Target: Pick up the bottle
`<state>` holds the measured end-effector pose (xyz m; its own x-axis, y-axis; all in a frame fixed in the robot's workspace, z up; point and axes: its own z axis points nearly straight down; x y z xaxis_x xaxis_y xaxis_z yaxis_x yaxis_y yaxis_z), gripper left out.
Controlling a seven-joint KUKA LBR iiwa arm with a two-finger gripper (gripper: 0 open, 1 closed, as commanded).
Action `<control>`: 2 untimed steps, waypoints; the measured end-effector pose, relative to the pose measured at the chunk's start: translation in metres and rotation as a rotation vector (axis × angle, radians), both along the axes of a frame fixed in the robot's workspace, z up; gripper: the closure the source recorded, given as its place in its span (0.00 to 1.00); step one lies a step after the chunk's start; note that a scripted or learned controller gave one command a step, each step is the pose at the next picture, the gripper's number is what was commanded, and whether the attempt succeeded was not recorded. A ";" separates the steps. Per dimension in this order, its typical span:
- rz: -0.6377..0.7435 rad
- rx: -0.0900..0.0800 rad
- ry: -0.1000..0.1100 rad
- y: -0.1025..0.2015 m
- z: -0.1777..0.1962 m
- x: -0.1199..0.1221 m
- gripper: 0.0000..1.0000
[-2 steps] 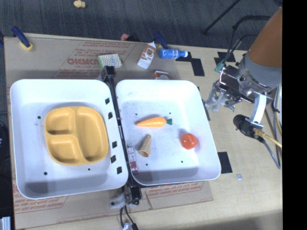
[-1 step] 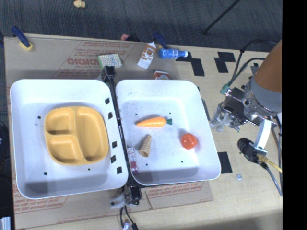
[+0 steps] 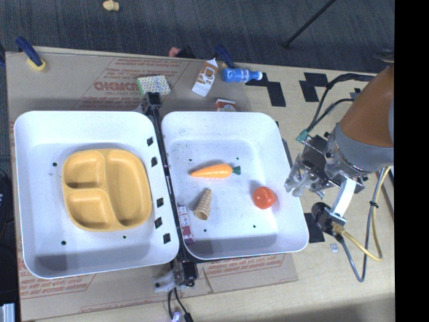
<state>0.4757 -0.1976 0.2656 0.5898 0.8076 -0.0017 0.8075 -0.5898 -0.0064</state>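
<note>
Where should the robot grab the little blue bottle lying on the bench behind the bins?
Probably around its middle. The blue bottle lies on its side on the bench, behind the right bin, long axis running left to right. Coming straight down from above, fingers closing across its narrow width, looks best. The pincer sits near that bin's right edge, so it must travel toward the back first.

Grey arm (image 3: 362, 146) with orange band, metallic end effector (image 3: 301, 176), black and yellow cables.
</note>
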 end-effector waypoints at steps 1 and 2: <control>-0.340 0.000 0.002 -0.004 -0.029 0.000 1.00; -0.558 0.001 0.003 0.028 -0.041 0.000 1.00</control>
